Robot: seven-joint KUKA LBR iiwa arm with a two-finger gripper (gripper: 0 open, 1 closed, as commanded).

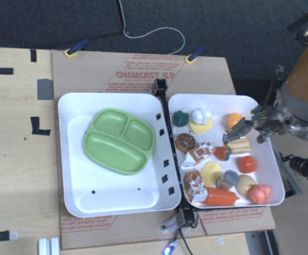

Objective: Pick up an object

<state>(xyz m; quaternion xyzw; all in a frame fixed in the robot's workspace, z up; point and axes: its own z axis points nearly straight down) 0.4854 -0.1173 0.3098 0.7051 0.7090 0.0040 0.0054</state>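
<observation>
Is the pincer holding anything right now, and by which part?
Cannot be told: the pincer hangs over the right white bin by the orange round toy, with nothing visibly in it.

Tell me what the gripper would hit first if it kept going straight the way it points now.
Probably the tan cylinder-shaped piece lying just below the gripper in the right bin, with the red tomato-like toy close behind. Depth is unclear from this slanted view.

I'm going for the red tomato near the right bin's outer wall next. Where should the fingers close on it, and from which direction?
Come straight down from above on the tomato and close across its widest middle. It is round, so no side grips better, but the beige block sits close behind it and a potato close in front. Setting the fingers left and right probably gives the gripper the most room.
</observation>
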